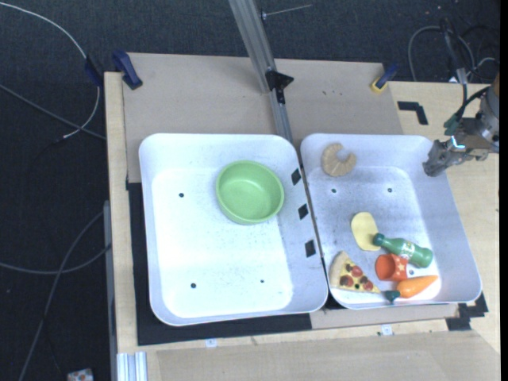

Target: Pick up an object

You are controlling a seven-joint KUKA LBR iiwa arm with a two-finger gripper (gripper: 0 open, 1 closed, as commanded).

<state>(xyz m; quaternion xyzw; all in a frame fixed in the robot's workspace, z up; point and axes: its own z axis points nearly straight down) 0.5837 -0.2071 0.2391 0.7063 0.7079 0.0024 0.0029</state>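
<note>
Although the gripper (pixel 439 162) sits at the right bin's (pixel 444 213) far right rim, its grip cannot be made out, and the arm is cut off. A green bottle (pixel 405 250) lies tilted near the front, beside an orange cup (pixel 387 267).

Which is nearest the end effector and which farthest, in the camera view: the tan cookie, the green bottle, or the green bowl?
From the end effector at the right bin's far right edge:
1. Tan cookie, far end of the right bin.
2. Green bottle, near end of the right bin; nearly as close.
3. Green bowl, left bin.
</note>
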